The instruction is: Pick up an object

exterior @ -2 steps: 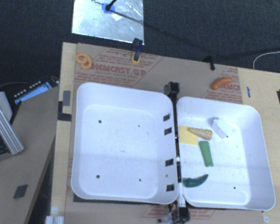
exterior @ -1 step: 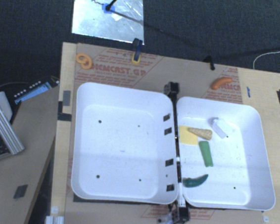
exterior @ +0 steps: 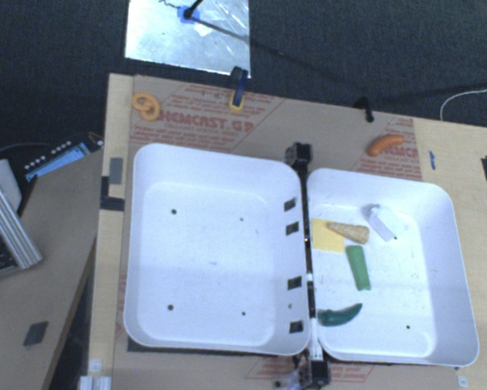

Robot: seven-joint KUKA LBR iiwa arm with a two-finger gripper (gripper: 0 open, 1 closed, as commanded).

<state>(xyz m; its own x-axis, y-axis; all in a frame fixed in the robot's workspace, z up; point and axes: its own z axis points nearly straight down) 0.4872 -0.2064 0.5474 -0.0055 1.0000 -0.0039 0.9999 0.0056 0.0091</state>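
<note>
The only writing that can be made out is red print on the brown board (exterior: pixel 260 122) that lies on the desk under the two white bins. Along its far strip, above the left bin (exterior: pixel 212 251), a line in red capitals reads roughly "HEMCAST G P"; the letters are soft and the reading is not certain. Smaller red lines above and below it are too blurred to read. More red print of the same kind shows near the orange piece (exterior: pixel 385 145) at the board's far right, also illegible.
</note>
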